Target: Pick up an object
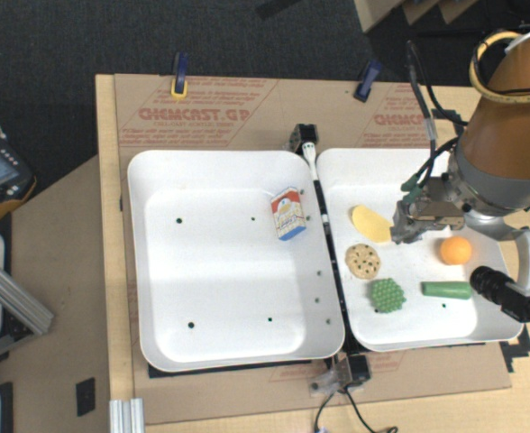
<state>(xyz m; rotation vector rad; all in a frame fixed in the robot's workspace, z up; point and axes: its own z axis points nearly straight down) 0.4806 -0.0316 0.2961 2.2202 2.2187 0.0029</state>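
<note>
Two white bins sit side by side on the counter (112,332). The left bin (157,269) holds a small carton (287,214), standing near its right wall toward the far side. In the right bin (373,332) lie a yellow piece (368,222), a round cookie (362,261), a bumpy green ball (387,295), a green stick (446,289) and an orange ball (455,250). The arm (508,124) reaches in from the right, and its tool (407,231) hangs over the right bin, just beside the yellow piece.
</note>
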